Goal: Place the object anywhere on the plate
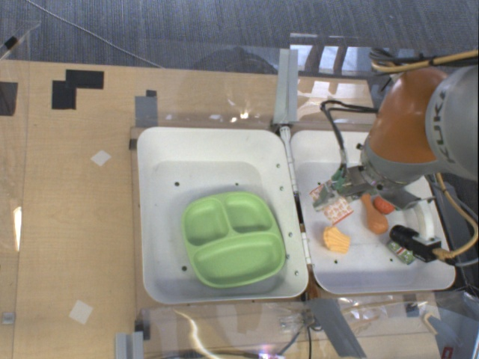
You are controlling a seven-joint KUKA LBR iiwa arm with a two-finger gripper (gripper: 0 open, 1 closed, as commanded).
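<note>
Though partly hidden beneath the wrist, fingers (338, 182) of unclear spread, above a red-white packet (334, 207).

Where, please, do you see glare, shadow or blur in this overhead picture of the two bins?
In the camera view, glare streaks the clear panel behind the left bin and along the bottom edge; the green plate casts a soft shadow on the bin floor; the arm looms large and slightly soft over the right bin, shading the small orange objects only faintly.
</note>
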